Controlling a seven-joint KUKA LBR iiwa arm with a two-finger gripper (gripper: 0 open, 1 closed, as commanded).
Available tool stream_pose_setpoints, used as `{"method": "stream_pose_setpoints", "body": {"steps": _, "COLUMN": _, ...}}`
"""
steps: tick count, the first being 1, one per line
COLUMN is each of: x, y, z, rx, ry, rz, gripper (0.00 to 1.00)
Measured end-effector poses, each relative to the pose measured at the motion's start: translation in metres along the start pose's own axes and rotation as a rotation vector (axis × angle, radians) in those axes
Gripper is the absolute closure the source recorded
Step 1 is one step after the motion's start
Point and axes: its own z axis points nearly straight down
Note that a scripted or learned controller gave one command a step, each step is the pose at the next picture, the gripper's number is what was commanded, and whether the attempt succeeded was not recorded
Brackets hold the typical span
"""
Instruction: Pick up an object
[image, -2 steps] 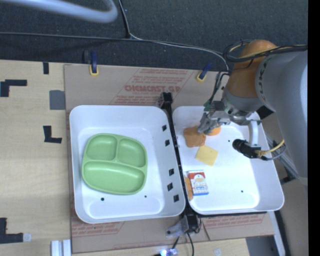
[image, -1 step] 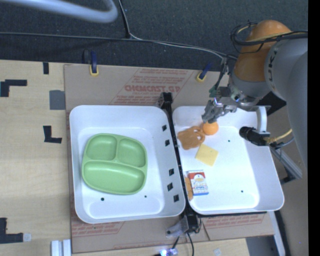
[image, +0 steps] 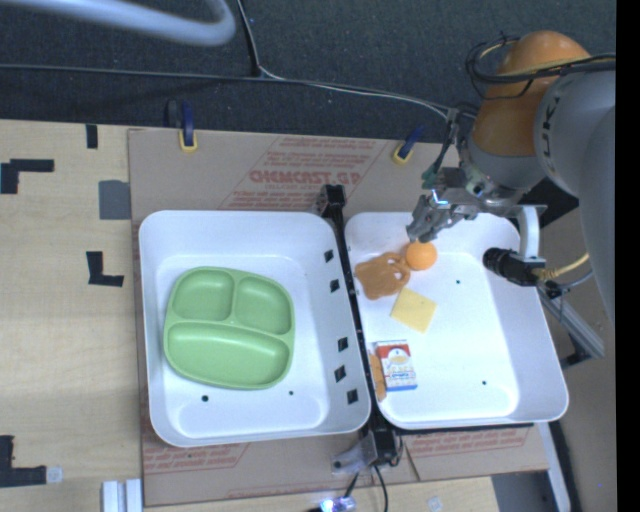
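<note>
Gripper (image: 428, 226) hangs directly above the small orange ball (image: 421, 257), far-left in the right bin (image: 500, 395). I cannot tell its jaw state. I judge a straight descent suffices.

The right bin (image: 500, 390) has open floor along its right edge and near corner. Toward its left edge crowd an orange ball (image: 422, 256), a brown piece (image: 378, 277), a yellow block (image: 414, 310) and a small box (image: 397, 365) (touching the left wall). The green tray (image: 230, 326) fills most of the left bin (image: 160, 235), leaving a strip along its far edge
</note>
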Motion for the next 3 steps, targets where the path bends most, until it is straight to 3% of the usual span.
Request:
{"method": "stream_pose_setpoints", "body": {"steps": 2, "x": 0.106, "y": -0.041, "z": -0.011, "rx": 0.003, "ry": 0.001, "rz": -0.004, "gripper": 1.0}}
{"method": "stream_pose_setpoints", "body": {"steps": 3, "x": 0.154, "y": -0.074, "z": -0.016, "rx": 0.004, "ry": 0.001, "rz": -0.004, "gripper": 1.0}}
